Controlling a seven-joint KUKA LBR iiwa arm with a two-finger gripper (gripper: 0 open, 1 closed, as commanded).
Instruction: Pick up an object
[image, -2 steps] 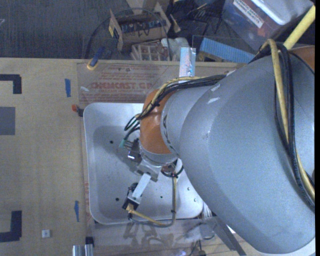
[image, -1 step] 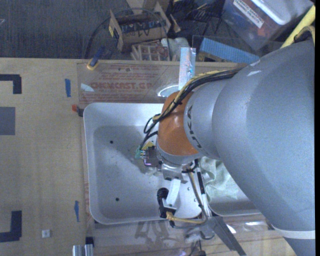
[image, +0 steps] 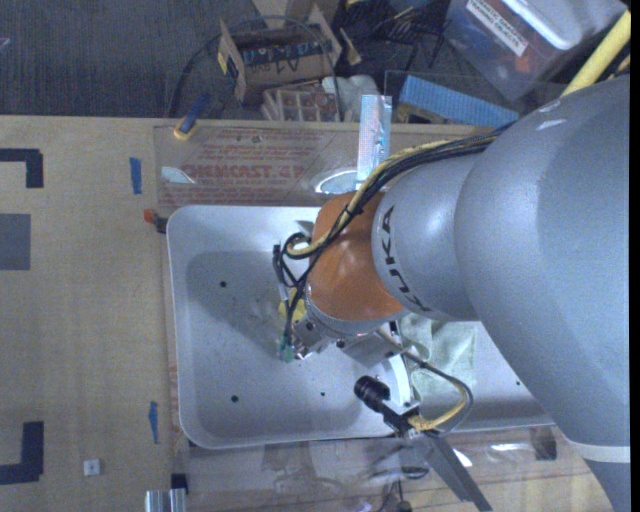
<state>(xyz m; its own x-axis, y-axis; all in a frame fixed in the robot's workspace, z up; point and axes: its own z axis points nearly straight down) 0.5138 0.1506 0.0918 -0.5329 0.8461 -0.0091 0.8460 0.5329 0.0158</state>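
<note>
I see the arm w/ orange band low over a white bin, a pale green cloth-like item beside its wrist, wooden bench around, clutter behind.

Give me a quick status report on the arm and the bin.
Gripper down inside the white bin, fingers hidden under the wrist. Pale cloth-like item lies at the bin's right side, beside the arm. Nothing seen held. Arm body covers much of the bin.
</note>
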